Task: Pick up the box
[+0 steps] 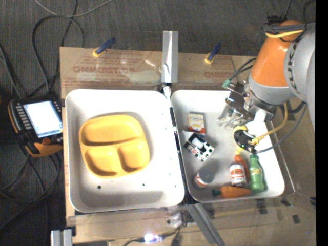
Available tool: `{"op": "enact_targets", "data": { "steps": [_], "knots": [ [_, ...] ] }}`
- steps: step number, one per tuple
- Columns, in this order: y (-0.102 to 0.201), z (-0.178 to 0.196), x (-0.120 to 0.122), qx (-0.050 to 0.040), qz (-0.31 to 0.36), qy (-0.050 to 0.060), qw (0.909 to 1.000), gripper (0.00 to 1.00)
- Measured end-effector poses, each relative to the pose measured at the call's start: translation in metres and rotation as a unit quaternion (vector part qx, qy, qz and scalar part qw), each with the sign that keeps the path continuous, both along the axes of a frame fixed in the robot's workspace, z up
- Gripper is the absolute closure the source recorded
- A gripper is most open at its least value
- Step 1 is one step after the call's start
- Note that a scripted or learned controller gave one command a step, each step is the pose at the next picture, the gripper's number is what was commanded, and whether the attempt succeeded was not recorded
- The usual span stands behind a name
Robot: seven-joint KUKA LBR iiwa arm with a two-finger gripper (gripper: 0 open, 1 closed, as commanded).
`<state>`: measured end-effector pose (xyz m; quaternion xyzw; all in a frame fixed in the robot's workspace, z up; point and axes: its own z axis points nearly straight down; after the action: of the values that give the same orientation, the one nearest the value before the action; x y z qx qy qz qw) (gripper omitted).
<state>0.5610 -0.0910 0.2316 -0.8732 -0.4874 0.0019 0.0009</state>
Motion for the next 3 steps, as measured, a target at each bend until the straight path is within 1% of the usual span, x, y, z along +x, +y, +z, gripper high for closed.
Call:
{"op": "enact_targets", "data": {
  "steps": [1,2,3],
  "knots": [
    [0.000,0.000,0.000,0.0005,0.000,0.000,1.0000,0.00],
    [-0.046,0.019,-0.014,-0.0003,-0.018,0.000,0.9998,0.00],
    [-0.048,-0.059,0.052,-0.0011,0.007,0.000,1.0000,0.00]
  ]
}}
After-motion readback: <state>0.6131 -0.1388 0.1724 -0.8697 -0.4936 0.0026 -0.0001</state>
